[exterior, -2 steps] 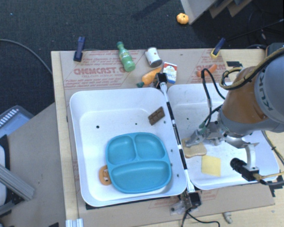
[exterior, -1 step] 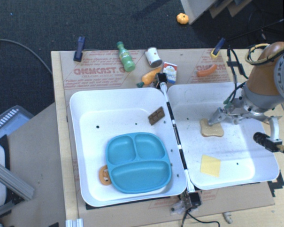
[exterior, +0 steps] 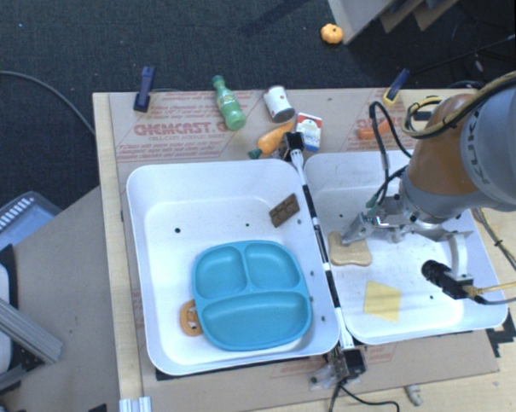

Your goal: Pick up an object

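In the right bin [exterior: 434, 317], a slice of toast [exterior: 350, 251] lies against the left wall. A yellow cheese slice [exterior: 382, 300] lies flat nearer the front. My gripper [exterior: 359, 230] is low over this bin, its tip just above and to the right of the toast's upper edge. Behind it, the grey wrist and orange band [exterior: 439, 154] cover the bin's right part. The left bin [exterior: 155, 205] holds a blue divided plate [exterior: 250, 293], a brown chocolate piece [exterior: 284, 211] and a small pretzel [exterior: 190, 319] at the plate's left edge.
On the board behind the bins lie a green bottle [exterior: 230, 104], a small can [exterior: 278, 102], a carrot [exterior: 272, 140] and a milk carton [exterior: 308, 130]. A black cable connector [exterior: 445, 278] hangs over the right bin. The divider between the bins [exterior: 318, 241] runs beside the toast.
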Robot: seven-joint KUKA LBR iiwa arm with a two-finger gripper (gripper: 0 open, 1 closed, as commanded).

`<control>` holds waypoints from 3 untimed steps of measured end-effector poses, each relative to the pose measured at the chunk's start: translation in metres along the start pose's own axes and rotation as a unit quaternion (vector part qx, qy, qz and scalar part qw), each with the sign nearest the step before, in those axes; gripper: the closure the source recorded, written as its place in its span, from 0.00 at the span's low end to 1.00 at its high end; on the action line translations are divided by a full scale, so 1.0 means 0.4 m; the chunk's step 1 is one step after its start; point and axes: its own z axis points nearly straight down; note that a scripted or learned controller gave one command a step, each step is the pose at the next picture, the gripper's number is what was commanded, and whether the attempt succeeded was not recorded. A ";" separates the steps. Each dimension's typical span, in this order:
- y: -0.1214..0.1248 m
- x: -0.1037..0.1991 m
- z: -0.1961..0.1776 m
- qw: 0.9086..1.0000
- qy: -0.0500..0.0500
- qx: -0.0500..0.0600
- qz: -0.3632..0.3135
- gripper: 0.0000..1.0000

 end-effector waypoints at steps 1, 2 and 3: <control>0.033 0.042 -0.001 1.000 -0.002 -0.002 0.001 0.00; 0.012 0.034 -0.001 1.000 -0.001 -0.002 0.001 0.00; 0.116 0.043 -0.001 1.000 -0.002 -0.002 0.001 0.00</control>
